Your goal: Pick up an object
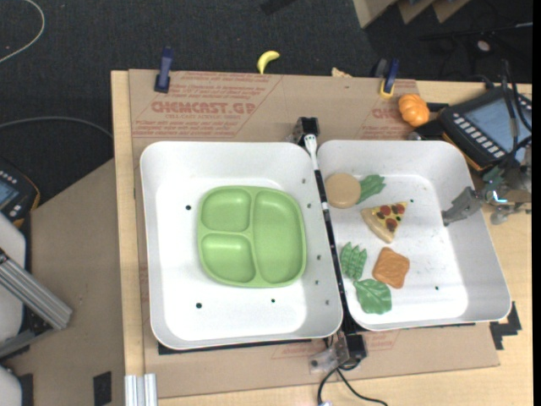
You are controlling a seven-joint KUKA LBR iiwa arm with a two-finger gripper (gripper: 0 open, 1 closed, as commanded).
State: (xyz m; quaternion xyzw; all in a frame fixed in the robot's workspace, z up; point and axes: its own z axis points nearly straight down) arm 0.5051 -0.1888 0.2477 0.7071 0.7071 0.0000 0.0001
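The right bin (473,299) holds several toy foods. A tan round bun (342,190) lies at its upper left with a green leaf (370,185) beside it. Just below them is a pizza slice (385,220). An orange nugget (391,267) rests between two more green leaves (352,260) (373,296). My gripper (463,205) is at the bin's right wall, low over the rim, well to the right of the pizza slice and touching no food. Nothing shows in its grasp.
The left bin (161,227) holds a green divided plate (252,236). On the cardboard behind the bins lie a yellow banana (268,60) and an orange toy (413,109), with blue clamps (163,70) at the edge. A black control pendant (486,127) sits at the back right.
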